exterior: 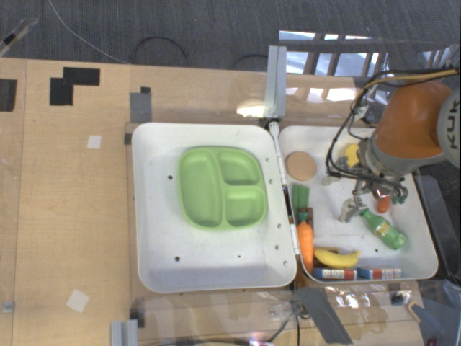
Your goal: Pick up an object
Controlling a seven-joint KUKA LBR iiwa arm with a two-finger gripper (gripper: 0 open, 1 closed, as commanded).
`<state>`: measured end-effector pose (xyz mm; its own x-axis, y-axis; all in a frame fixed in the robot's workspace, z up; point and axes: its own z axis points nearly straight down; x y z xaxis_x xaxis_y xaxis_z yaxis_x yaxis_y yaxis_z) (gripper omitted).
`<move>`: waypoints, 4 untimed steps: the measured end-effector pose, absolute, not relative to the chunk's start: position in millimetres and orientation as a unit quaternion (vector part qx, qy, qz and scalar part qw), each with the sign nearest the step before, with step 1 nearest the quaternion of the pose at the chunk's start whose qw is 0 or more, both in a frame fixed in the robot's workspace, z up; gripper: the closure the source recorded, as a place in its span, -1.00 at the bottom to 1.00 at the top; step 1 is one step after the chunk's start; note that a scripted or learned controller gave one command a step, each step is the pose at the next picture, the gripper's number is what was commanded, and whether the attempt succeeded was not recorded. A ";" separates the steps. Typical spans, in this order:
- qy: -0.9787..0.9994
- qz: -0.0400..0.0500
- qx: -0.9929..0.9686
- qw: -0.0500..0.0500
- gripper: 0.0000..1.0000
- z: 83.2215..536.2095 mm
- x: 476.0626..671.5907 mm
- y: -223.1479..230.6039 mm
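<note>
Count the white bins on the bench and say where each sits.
2. The left bin holds a green divided plate. The right bin sits beside it, holding the small objects, with the tool over it.

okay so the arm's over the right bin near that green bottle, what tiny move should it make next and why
Probably drop straight down a little. The gripper hangs just above the cap end of the green bottle in the right bin, and nothing shows between its fingers, so lowering around the bottle seems the likeliest next step.

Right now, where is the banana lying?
The banana lies in the right bin, near its front edge, just right of the carrot and below-left of the green bottle.
</note>
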<state>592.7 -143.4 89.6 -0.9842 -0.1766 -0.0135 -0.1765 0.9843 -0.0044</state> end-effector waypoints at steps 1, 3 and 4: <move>0.974 -0.002 -0.225 0.007 -1.00 88.8 614.9 -154.6; 0.949 -0.003 -0.316 0.007 -1.00 90.1 649.2 -157.9; 0.996 -0.002 -0.090 0.006 -1.00 89.6 572.0 -183.3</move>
